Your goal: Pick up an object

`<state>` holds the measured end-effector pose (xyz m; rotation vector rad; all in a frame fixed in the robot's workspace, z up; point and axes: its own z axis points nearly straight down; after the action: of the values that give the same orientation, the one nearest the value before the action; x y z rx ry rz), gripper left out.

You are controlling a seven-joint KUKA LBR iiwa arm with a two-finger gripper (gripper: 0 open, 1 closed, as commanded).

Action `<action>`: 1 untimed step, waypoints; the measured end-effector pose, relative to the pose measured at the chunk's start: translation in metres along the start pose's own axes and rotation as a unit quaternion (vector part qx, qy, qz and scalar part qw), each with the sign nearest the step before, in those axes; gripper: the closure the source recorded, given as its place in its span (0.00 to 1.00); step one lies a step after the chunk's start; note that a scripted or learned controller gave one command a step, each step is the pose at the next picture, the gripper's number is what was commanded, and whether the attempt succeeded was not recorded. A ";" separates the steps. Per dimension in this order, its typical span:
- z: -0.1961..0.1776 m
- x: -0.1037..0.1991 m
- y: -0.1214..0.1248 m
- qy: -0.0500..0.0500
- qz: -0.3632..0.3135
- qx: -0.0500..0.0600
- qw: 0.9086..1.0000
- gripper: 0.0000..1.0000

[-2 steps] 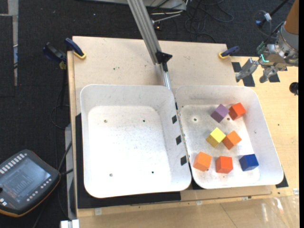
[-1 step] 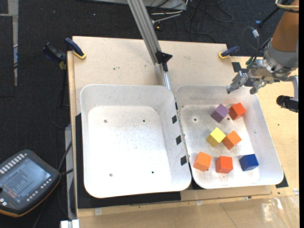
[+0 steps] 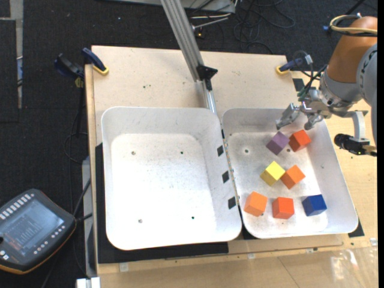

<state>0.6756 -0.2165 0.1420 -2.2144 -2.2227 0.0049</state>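
In the right bin (image 3: 336, 179), the purple cube (image 3: 278, 143) and an orange cube (image 3: 299, 140) sit nearly touching at the far side. The end effector (image 3: 298, 117) hovers just above them, fingers apart and empty. Descending between the two, a finger could land on a cube top or shove one aside, spoiling the grasp.

Grey arm (image 3: 351, 65) reaches in from right, end effector (image 3: 298, 118) open, pointing down-left

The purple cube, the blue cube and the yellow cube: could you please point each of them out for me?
purple cube (image 3: 278, 143), camera view, on its top face.
blue cube (image 3: 314, 204), camera view, on its top face.
yellow cube (image 3: 273, 173), camera view, on its top face.
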 end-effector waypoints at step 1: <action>0.049 0.001 0.001 0.000 0.000 -0.002 1.000 0.00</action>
<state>0.6759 -0.2151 0.0934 -2.2170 -2.2248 0.0002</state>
